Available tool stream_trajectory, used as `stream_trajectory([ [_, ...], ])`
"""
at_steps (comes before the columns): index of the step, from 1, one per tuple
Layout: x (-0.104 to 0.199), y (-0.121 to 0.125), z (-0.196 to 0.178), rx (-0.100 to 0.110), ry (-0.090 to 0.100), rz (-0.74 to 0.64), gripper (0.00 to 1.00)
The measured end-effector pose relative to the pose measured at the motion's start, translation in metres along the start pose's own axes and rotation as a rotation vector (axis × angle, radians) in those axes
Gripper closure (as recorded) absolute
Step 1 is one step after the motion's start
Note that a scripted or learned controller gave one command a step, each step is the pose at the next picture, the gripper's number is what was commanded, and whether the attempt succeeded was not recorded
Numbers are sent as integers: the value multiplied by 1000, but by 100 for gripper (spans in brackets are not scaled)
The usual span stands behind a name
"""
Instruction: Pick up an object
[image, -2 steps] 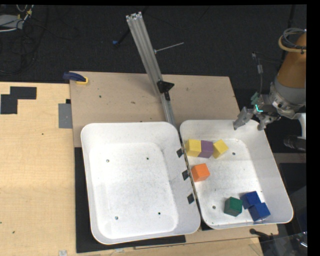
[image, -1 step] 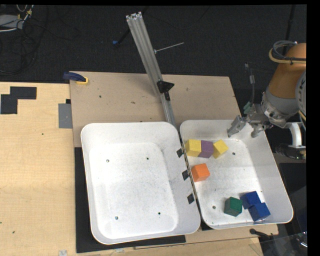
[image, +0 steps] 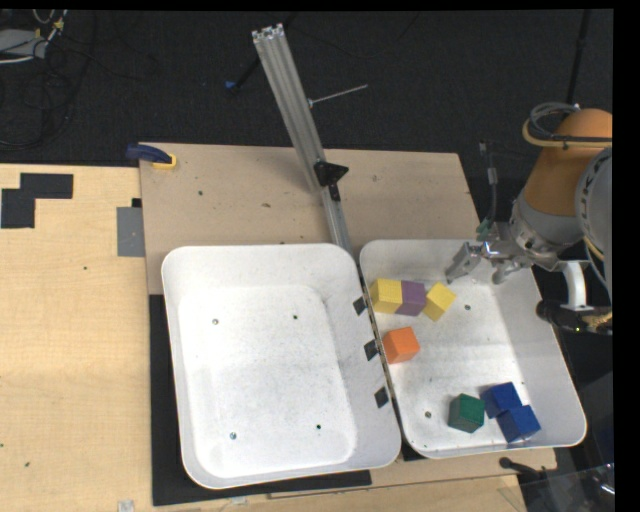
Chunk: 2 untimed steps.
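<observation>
Blocks number seven, all lying in the right bin (image: 535, 345): two yellow, one purple, one orange, one green and two blue. Taking the orange block (image: 401, 344) as the landmark, a row of three sits just behind it: a yellow block (image: 386, 294) touching the purple block (image: 411, 298), then a second, tilted yellow block (image: 438, 301) just beside the purple one. Nearer the camera and to the right of the orange block lies the green block (image: 465, 412), and just right of that the two blue blocks (image: 510, 410), touching each other.

Left of the orange block, past the black clips joining the rims, is the left bin (image: 200, 300). Both bins rest on the surface (image: 240, 195).

Beyond the orange block and to its right, the pincer (image: 487, 262) hangs over the far part of the right bin, near the tilted yellow block but apart from it, its fingers spread and grasping nothing. A slanted metal rail (image: 297, 120) rises behind the bins, well away from the blocks. A small blue and yellow clamp (image: 152, 156) lies at the surface's far left corner.
</observation>
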<state>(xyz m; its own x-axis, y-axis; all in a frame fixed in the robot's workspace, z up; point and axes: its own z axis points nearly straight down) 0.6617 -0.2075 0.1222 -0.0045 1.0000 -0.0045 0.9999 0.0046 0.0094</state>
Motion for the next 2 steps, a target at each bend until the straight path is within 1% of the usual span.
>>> stream_trajectory([
  [1,1,0,33,13,5,-6,0],
  [2,2,0,22,13,4,-9,100],
])
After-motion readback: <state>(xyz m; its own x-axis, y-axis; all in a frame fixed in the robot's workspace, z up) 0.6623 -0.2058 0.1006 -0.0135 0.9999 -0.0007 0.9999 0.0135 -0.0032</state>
